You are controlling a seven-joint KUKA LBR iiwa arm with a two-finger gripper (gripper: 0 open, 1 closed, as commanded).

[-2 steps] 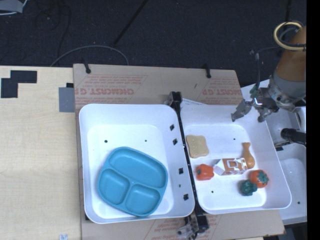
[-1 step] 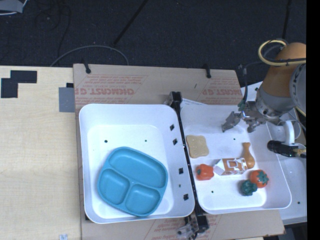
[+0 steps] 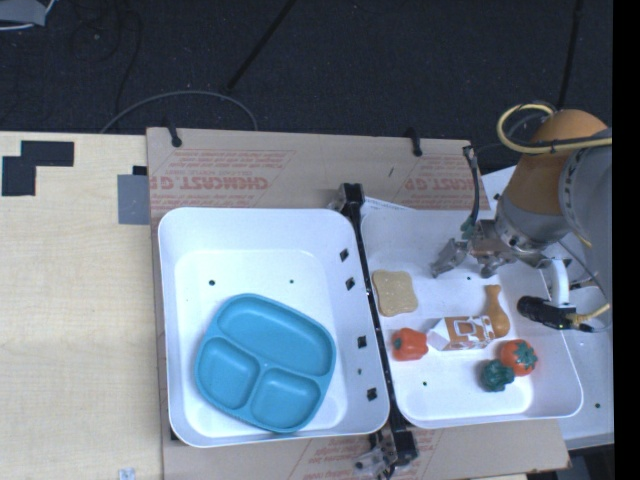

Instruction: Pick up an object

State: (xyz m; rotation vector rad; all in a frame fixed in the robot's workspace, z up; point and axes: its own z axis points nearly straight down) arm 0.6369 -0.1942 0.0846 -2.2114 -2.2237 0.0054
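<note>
1. Camera view: the pincer [image 3: 458, 255] hangs over the right bin's [image 3: 420, 230] upper part, fingers spread and grasping nothing, with bare white floor to its left.
2. The right bin holds a tan bread slice [image 3: 394, 292] near its left wall, a red tomato [image 3: 408, 344], a small white-and-orange carton [image 3: 464, 332], a tan bottle [image 3: 496, 311], an orange fruit [image 3: 518, 356] and a green piece [image 3: 494, 376].
3. The left bin [image 3: 190, 230] carries a blue divided plate [image 3: 263, 362], leaving its upper half free.

Blue divided plate [image 3: 265, 364] lies in left bin [image 3: 185, 238]. Cardboard sheet [image 3: 300, 173] under both bins. Bench [image 3: 70, 318] pale wood. Dark cables on floor behind.
</note>
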